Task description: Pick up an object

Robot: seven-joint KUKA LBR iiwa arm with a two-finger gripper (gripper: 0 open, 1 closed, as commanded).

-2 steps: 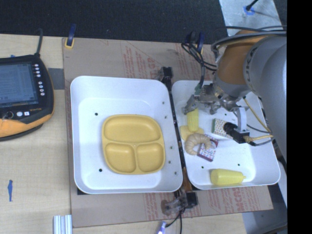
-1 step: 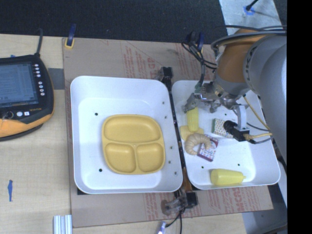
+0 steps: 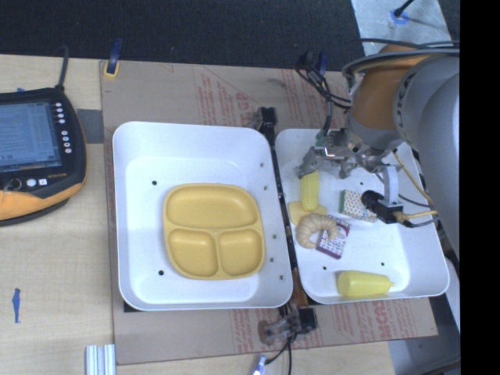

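My gripper (image 3: pixel 334 166) hangs over the far end of the right bin (image 3: pixel 426 272), open, with nothing between its fingers. Just below its left finger lies a short yellow cylinder (image 3: pixel 310 191). A beige croissant-shaped toy (image 3: pixel 316 226) rests nearer the front, touching a small purple-and-white packet (image 3: pixel 333 241). A dotted white packet (image 3: pixel 354 203) lies below the gripper's right side. A yellow rounded block (image 3: pixel 363 283) sits at the bin's front edge.
The left bin (image 3: pixel 129 209) holds a yellow divided plate (image 3: pixel 212 230). A control tablet (image 3: pixel 35 151) with an orange case lies on the bench at the far left. Cables trail from the arm over the right bin's right side.
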